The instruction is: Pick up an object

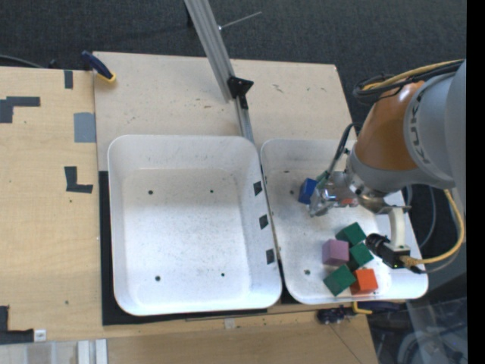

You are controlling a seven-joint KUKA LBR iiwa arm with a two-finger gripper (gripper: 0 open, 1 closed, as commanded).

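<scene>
In the right bin (292,161), a small blue block (307,190) lies near the bin's upper left part. My gripper (326,200) hangs low over the bin, right beside that block on its right and seemingly touching it. The view does not settle whether the block is held. Lower in the same bin sits a cluster: a purple block (335,252), three green blocks (352,234) (361,255) (340,280) and an orange block (365,280). The grey arm with its orange band (386,139) comes in from the right.
The left bin (182,218) stands alongside, sharing a raised divider rim (261,203) with the right one. A slanted metal rail (212,36) runs from the top down to the bins' back edge. Cables (447,233) loop at the right of the arm.
</scene>
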